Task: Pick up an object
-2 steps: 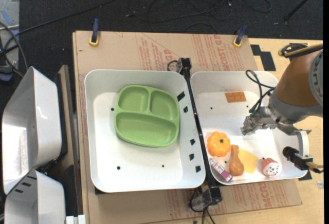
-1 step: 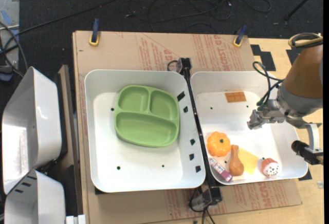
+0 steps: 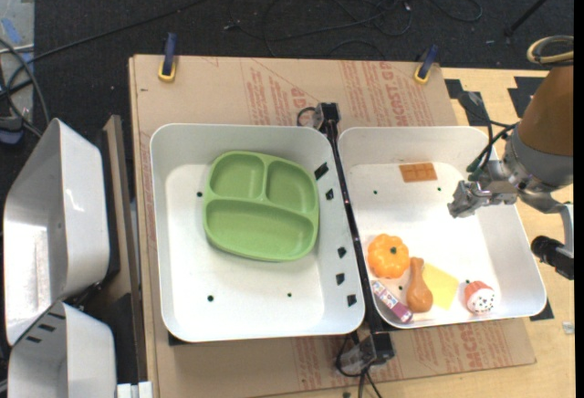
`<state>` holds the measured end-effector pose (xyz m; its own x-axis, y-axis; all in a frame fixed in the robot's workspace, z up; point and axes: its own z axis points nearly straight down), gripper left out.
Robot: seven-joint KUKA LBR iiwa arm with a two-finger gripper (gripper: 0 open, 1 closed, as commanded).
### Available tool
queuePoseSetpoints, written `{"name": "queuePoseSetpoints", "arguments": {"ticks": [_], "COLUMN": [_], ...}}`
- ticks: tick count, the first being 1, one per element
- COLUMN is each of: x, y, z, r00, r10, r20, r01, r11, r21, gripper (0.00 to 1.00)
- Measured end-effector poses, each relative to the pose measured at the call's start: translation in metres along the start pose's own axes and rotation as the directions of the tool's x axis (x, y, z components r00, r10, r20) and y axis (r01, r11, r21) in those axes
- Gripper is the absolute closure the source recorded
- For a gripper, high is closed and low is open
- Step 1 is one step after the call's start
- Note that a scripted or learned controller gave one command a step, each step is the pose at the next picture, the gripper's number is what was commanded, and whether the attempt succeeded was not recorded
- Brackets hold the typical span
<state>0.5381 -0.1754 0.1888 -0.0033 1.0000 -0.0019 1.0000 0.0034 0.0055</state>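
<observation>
The right bin (image 3: 511, 214) holds several small items. An orange pumpkin (image 3: 388, 256) lies near its left wall, with a brown drumstick (image 3: 418, 287) and a yellow slice (image 3: 442, 285) just in front of it. A small pink and purple tube (image 3: 392, 300) lies at the front left corner, and a red and white spotted piece (image 3: 480, 298) sits at the front right. A flat orange cracker (image 3: 418, 172) lies toward the back. My gripper (image 3: 464, 202) hangs over the right bin's middle right, apart from all of these, with nothing seen in it.
The left bin (image 3: 173, 232) holds a green divided plate (image 3: 263, 206). Black clips line the wall between the bins. The grey arm with its orange band (image 3: 547, 127) reaches in over the right bin's right rim. Two clamps hold the board at the back.
</observation>
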Motion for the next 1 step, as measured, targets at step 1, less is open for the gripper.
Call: {"name": "queuePoseSetpoints", "arguments": {"ticks": [1], "x": [-0.0002], "y": [0.0016], "z": [-0.0424], "r00": [1.0], "r10": [0.0], "r20": [0.001], "r01": [0.0], "r11": [1.0], "r21": [0.0], "gripper": [1.0]}}
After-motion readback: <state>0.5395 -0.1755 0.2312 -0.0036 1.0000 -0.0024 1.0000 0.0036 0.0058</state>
